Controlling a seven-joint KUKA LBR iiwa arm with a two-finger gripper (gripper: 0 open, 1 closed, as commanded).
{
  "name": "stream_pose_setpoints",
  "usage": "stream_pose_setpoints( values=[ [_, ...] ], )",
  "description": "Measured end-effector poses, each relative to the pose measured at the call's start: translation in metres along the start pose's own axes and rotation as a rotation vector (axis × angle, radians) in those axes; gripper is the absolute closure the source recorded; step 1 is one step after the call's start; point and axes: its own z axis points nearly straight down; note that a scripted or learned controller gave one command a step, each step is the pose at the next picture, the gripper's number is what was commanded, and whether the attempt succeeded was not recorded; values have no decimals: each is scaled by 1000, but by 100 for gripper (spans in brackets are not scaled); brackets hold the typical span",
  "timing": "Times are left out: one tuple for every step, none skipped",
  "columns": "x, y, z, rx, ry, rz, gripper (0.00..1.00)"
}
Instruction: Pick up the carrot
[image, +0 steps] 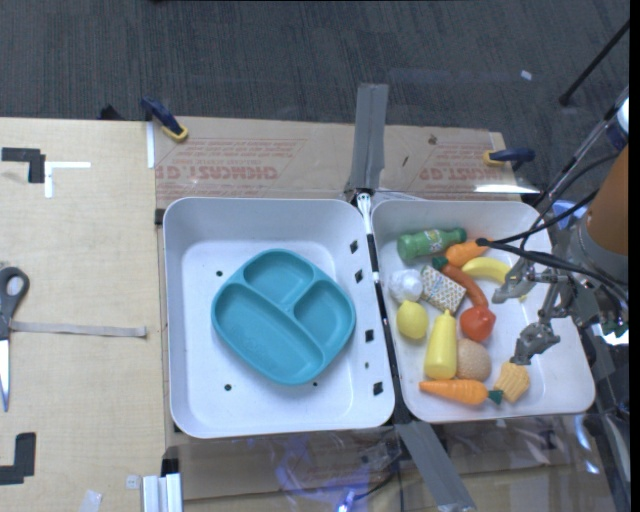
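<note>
The right-hand shallow white plastic bin (570, 395) serves as the landmark. Inside it, close to its near wall, the orange toy carrot with a green stub end (458, 391) lies on its side — its green end touches a small yellow corn cob piece (513, 380). Just behind the carrot stand a tall yellow plastic bottle (441, 345) and a tan round potato-like lump (473, 360), with a red tomato (478, 323) beyond them. Toward the bin's left wall sits a yellow lemon (411, 320); at its far end lie a green bottle (430, 241) and a yellow banana (486, 268).

The grey two-finger gripper (526, 316) hangs over the bin's right half, fingers spread apart with nothing between them — one fingertip near the banana, the other just above the corn. It is apart from the carrot.

Left of this bin, the neighbouring white bin (190, 330) holds a teal three-compartment plate (284, 315).
</note>
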Motion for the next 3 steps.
stream_pose_setpoints(
  values=[
    [-91,7,76,0,0,58,0],
    [-148,-11,126,0,-6,211,0],
    [-151,-11,113,2,-20,209,100]
  ],
)
